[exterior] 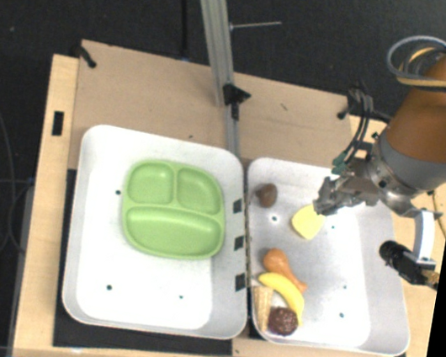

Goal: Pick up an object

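Arm enters from the right of the frame, orange band upper right; hand (327,202) lowered over the upper middle of the right bin (369,319); its tip sits right at the upper right edge of a pale yellow block (306,223), seemingly touching or just above it; whether the hand is wide, narrow or gripping, cannot tell, the slant and blur hide that.

Right bin contents: yellow block near the bin's upper centre; small brown round piece (265,194) to its left, near the bin's upper left corner; lower left of the bin a cluster, orange pear-like piece (282,265), banana (286,291) just below and touching it, dark reddish round piece (282,321) at the bottom edge.

Left bin (86,277) holds a green divided plate (175,210), centre of the bin, well apart from the arm; tabletop (136,90) bare brown above both bins; a metal pole (218,36) slants down from top centre toward the gap between the bins.

Step, by my reading: the approach or descent onto the yellow block, grasp not shown as made; block lies flat on the bin floor.

Next move likely calls for centring over the block rather than its corner, settling down around it, closing, then a straight lift; risk: an edge contact could nudge the block aside instead of capturing it.
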